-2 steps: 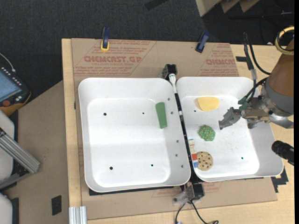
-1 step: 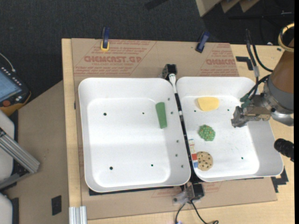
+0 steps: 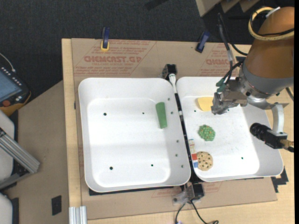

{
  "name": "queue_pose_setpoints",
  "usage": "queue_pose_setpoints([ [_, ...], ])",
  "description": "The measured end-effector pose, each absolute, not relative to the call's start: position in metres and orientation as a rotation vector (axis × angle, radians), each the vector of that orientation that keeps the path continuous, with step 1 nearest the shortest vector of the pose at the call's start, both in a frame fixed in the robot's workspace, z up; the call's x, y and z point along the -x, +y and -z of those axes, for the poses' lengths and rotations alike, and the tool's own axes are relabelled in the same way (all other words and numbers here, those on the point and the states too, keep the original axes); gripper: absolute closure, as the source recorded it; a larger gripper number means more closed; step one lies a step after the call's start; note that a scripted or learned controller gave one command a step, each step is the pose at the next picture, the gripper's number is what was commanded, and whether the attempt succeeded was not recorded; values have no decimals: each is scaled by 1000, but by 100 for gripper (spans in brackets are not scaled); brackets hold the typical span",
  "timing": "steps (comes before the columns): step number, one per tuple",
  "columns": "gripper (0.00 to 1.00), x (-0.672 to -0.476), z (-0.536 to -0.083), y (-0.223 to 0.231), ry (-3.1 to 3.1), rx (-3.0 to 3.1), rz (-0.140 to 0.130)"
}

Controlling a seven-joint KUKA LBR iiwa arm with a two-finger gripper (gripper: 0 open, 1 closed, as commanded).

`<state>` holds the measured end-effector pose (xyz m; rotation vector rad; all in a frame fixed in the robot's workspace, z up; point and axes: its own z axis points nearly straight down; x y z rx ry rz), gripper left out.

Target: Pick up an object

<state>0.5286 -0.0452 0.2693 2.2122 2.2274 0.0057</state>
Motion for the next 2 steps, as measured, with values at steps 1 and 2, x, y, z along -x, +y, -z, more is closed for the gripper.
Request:
queue_pose_setpoints([
  [1,100,-551,-324,39,2228,-2207,-11],
  [2,100,-519,-316,75,2228,-2220,4],
])
